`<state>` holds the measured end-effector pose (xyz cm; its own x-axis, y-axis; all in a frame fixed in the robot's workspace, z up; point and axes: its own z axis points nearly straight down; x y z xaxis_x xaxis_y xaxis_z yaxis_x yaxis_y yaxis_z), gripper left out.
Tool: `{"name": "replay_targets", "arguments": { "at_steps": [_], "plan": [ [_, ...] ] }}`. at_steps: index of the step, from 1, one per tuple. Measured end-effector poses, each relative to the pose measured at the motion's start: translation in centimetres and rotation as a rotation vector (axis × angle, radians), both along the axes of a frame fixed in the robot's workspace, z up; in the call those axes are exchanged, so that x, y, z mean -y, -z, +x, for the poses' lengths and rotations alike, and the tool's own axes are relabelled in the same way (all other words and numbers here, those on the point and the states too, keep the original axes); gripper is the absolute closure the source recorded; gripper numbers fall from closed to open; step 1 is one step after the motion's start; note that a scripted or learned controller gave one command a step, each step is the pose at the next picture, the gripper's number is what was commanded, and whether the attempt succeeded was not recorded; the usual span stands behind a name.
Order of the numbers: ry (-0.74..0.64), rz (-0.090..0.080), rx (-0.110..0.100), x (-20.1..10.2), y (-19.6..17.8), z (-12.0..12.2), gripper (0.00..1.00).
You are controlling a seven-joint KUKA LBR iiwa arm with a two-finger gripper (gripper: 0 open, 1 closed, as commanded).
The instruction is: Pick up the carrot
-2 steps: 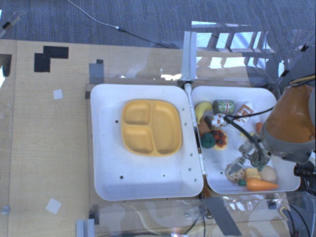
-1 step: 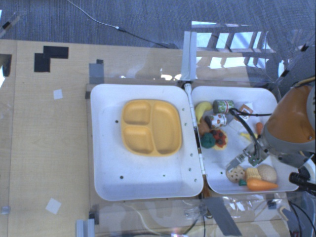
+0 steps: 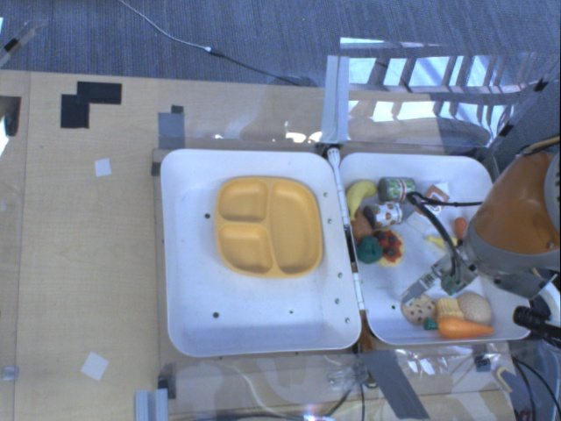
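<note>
Lying in right bin, carrot, claw above-left

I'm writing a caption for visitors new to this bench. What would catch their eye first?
First the yellow tray, alone in the middle of the left bin. Next the arm with its orange band, reaching into the right bin from the right. There, small toy foods crowd together, with the carrot at the near edge.
</note>
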<state>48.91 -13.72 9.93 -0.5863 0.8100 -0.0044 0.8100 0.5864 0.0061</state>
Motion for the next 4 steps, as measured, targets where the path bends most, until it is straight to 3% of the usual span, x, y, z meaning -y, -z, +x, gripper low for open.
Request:
{"name": "replay_targets", "arguments": {
  "at_steps": [1,2,3,4],
  "plan": [
    [-0.007,-0.001,0.009,-0.1,-1.2,0.3,1.00],
    [-0.348,-0.007,0.003,4.7,-8.4,2.5,1.00],
    [-0.710,-0.007,-0.002,7.0,-5.6,-0.1,1.00],
    [-1.004,-0.016,0.005,6.9,-16.4,0.1,1.00]
  ]
}}
